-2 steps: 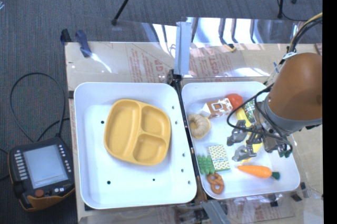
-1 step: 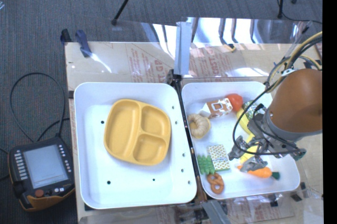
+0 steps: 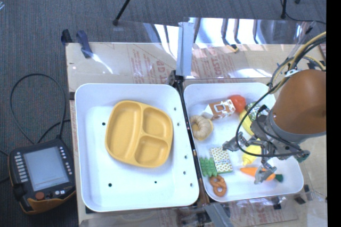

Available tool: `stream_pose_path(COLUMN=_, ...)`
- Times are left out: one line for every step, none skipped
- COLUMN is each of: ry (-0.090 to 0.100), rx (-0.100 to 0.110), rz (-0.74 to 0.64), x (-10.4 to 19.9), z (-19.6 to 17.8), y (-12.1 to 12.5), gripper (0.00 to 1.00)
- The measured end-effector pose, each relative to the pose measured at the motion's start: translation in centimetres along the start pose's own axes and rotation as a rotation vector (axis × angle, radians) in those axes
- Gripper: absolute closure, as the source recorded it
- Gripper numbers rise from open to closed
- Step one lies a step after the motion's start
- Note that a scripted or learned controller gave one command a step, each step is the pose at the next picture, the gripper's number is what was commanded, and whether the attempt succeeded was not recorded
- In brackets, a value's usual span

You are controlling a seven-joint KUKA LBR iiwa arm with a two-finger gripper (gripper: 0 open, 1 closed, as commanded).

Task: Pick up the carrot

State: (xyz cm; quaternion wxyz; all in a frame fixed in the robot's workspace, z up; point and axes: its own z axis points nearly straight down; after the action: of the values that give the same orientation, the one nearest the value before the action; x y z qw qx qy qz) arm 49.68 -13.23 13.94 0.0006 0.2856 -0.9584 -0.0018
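The carrot point(image 3: 248, 171) is a small orange piece with a green top point(image 3: 278, 178), lying near the front right corner of the right bin point(image 3: 197, 94). My gripper point(image 3: 261, 166) hangs directly over the carrot's middle and hides part of it. The grey arm with its orange band point(image 3: 299, 103) reaches in from the right above the bin. The view does not show the carrot lifted off the bin floor.
The right bin also holds a bagel point(image 3: 202, 126), a small carton point(image 3: 222, 108), a red tomato point(image 3: 238, 102), a yellow piece point(image 3: 249, 158) close beside the carrot, a green toy point(image 3: 208, 166), a patterned packet point(image 3: 221, 159) and a pretzel point(image 3: 217, 184). A yellow divided plate point(image 3: 140, 133) sits in the left bin point(image 3: 85, 114).
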Motion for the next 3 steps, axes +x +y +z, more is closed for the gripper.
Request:
stream_pose_path(ry=-0.006, rx=0.004, rz=0.189, x=1.7, z=4.9, y=-1.1, gripper=0.00)
stream_pose_path(ry=-0.017, rx=0.008, rz=0.184, x=1.1, z=3.8, y=-1.0, gripper=1.00)
stream_pose_path(ry=-0.001, rx=0.001, rz=-0.043, x=1.9, z=5.3, y=-3.4, gripper=1.00)
